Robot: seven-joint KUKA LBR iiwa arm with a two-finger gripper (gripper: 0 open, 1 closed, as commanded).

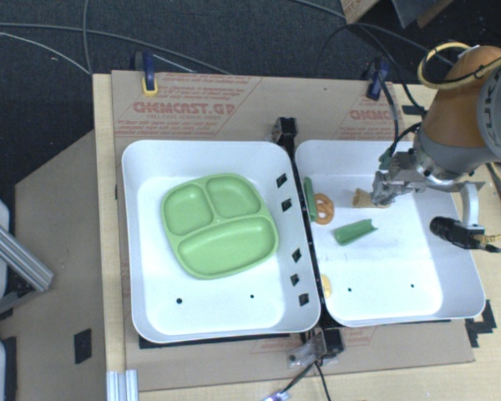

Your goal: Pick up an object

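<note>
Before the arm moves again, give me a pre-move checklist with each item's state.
1. Claw is over the right bin: ok.
2. Claw has a target close by: ok, a small tan piece lies right beside it.
3. Claw open or shut: cannot tell, the wrist hides the tips.
4. Anything already held: cannot tell.
5. Other pieces free to grasp: ok, the green wedge and the pretzel-shaped piece lie apart from each other.
6. Green divided plate lies flat in the left bin: ok.

right bin (pixel 451 299): front bare | pretzel (pixel 322 208), green block (pixel 354 231) centre-left
</note>
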